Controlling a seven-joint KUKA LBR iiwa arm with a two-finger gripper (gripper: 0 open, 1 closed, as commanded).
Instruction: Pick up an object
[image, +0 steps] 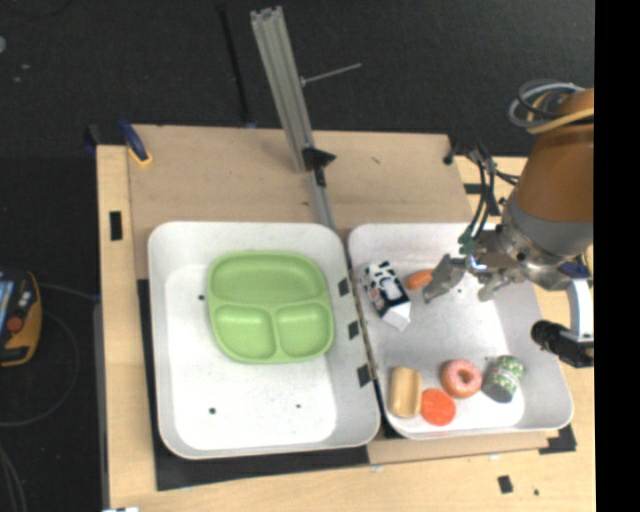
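Overhead, the gripper (466, 278) hangs with jaws spread apart, holding nothing, above the right bin (440, 240) on a tan bench (230, 180) ringed by dark floor. An orange object (420, 279) lies just beside its left finger (441, 279); a pink donut (460, 378) sits below.

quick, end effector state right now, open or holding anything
End effector: open, its two fingers spread over the right bin, with nothing between them.
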